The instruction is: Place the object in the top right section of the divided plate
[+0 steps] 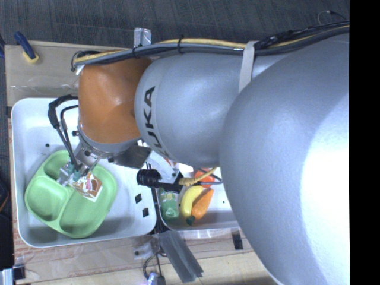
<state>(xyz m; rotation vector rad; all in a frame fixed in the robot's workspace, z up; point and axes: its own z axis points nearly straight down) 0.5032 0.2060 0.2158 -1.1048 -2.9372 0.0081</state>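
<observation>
Item: my gripper (76, 170) over green divided plate (70, 200), finger state untellable; small white-and-brown object (90, 185) at plate's upper right section; risk: release over divider ridge, object tips into neighbouring section.

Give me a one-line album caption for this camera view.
Grey arm's gripper lowers over a green divided plate in the left bin.

Left white bin (24, 159), shallow, on wooden bench (35, 76). Right white bin (228, 218), mostly hidden, containing: yellow banana (189, 199); orange carrot (203, 202), touching banana; green item (169, 208), unclear. Blue clamp (25, 45) at bench's far-left corner.
</observation>
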